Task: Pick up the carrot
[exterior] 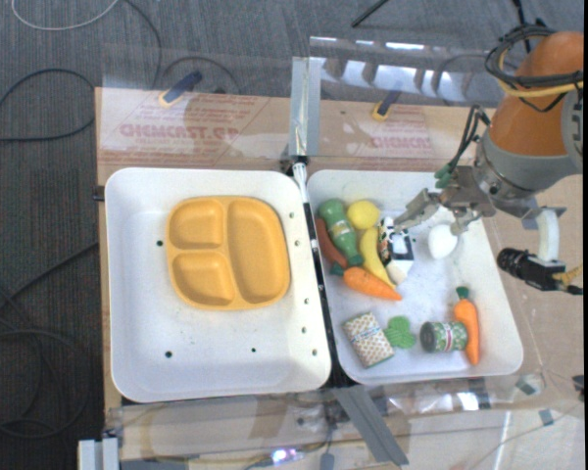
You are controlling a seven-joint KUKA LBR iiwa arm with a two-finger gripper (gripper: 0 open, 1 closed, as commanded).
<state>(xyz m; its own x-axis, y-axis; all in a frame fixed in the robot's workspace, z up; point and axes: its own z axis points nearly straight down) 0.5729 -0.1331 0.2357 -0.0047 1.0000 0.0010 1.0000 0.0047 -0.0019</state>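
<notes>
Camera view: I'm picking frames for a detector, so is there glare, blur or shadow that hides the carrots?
Camera view: even, soft lighting, with glare on the clear plastic wall behind the bins; the orange carrot near the right bin's middle and the orange carrot by its right edge are sharp and unshaded; the grey two-finger gripper looks slightly soft.

The left bin [127, 292] holds a yellow divided plate [229, 252]. In the right bin [500, 355], one carrot [370, 282] lies near the middle and another carrot [467, 328] sits at four o'clock beside a small can [443, 337]. A banana [373, 251], lemon [364, 213] and egg [441, 242] crowd the top. The gripper [441, 209] hangs at one o'clock over the bin, fingers spread, holding nothing.
</notes>
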